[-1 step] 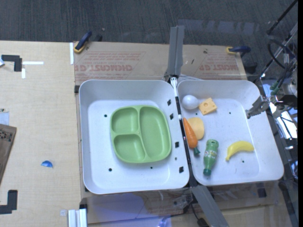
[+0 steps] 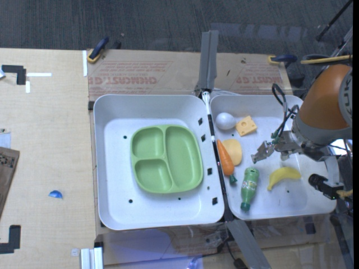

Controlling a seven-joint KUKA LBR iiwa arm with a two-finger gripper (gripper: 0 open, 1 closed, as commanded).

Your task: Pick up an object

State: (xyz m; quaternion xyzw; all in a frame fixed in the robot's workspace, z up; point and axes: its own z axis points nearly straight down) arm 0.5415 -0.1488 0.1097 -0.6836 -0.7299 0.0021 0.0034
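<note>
While the grey arm (image 2: pixel 328 102) with its orange band reaches in over the right-hand bin (image 2: pixel 291 203), its end effector (image 2: pixel 268 150) hangs above the bin's middle, over bare white floor, and its two fingers stand apart with nothing between them. Closest to it is a yellow banana (image 2: pixel 284 176), which lies just beside the end effector toward the bin's near edge and right wall, apart from the fingers. A green bottle (image 2: pixel 249 187) lies on its side near the front edge, to the other side of the end effector, with its cap end pointing at the near rim. An orange carrot (image 2: pixel 225 158) lies along the bin's left wall, and a rounded yellow-orange fruit (image 2: pixel 234 151) touches it on the side facing the end effector. Toward the far edge sit a white egg (image 2: pixel 225 120) close to the left wall and a yellow wedge of cheese with holes (image 2: pixel 246 126) just beside it; both are apart from the end effector.

Next to it, the left-hand bin (image 2: pixel 109 167) holds a green three-compartment plate (image 2: pixel 166 158) lying flat near its middle. On the light wooden surface (image 2: pixel 45 144), toward its left edge, lies a small blue object (image 2: pixel 55 194), well apart from both bins.
</note>
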